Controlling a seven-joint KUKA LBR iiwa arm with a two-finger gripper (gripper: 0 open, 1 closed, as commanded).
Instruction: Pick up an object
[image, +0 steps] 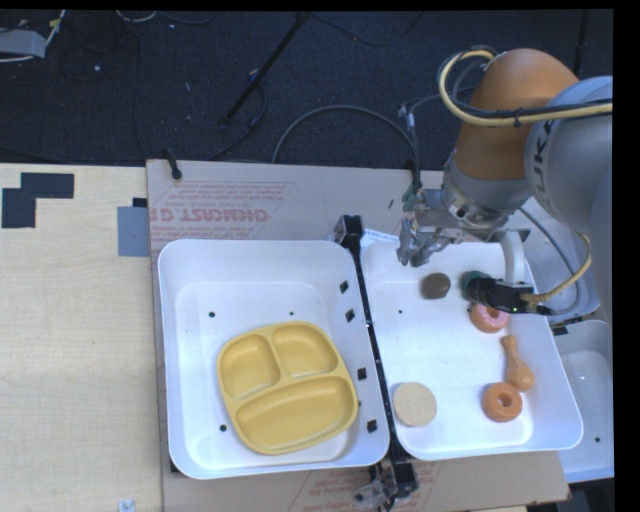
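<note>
Near edge of right bin (560, 425): pale round cracker (414, 404), lying flat, just beside the divider between the 2 bins. Thin, stiff, probably brittle, low profile; hard to get fingers under, poor pick.

Right of it: orange ring donut (502, 402), looks like a light toy, likely rubbery or plastic. Best candidate: pinch across the ring's outer sides or 1 finger through the hole. Well apart from the cracker, clear approach from above.

Just behind the donut: small tan peg-shaped piece (516, 364), nearly touching the donut's far side. Narrow, could roll; would crowd a grasp on the donut from that side.

Further back: pink donut (488, 318), partly tucked under a dark fixture at the tool side, so awkward to reach.

Left of that: brown round lump (435, 286), small, alone on bare bin floor, closest item to the tool. Looks light and firm; take across its widest part, may skid on slick plastic.

Left bin (185, 300): yellow divided plate (288, 386), 3 compartments, rigid, wide and flat; only a rim grasp possible, not worth trying.

Far end: tool (418, 255) hovers over the back left corner of the right bin, just behind the brown lump, not touching it. Nothing seen between fingers. Open or closed: cannot tell, too small and dark.

Obstacles: bin back wall and divider close to the tool; cable loop hangs off the wrist. Cardboard sheet (220, 205) under both bins on the surface.
</note>
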